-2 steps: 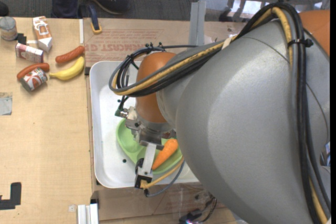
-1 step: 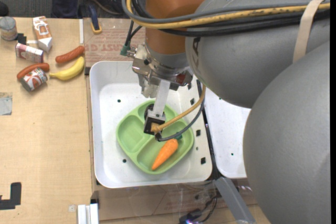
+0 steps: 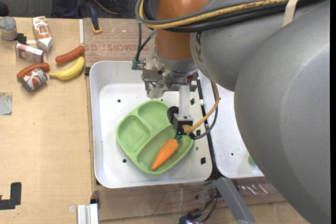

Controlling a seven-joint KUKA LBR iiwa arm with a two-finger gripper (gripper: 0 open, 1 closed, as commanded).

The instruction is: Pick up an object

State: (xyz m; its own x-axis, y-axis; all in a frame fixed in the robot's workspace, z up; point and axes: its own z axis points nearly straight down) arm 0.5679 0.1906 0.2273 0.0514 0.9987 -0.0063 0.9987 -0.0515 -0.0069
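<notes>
A green divided plate (image 3: 137, 132) lies in the left white bin (image 3: 105, 113). An orange carrot (image 3: 165, 154) rests in the plate's lower right compartment. My gripper (image 3: 154, 91) hangs over the bin just above the plate's far edge, up and to the left of the carrot. I see nothing held in it. The large grey arm and its orange band cover the upper right of the view and most of the right bin.
On the bench left of the bins lie a banana (image 3: 69, 71), a red sausage (image 3: 69, 54), a tipped can (image 3: 32, 77) and small cartons (image 3: 42, 33). The right bin (image 3: 231, 157) shows a bit of something green (image 3: 251, 159) at the arm's edge.
</notes>
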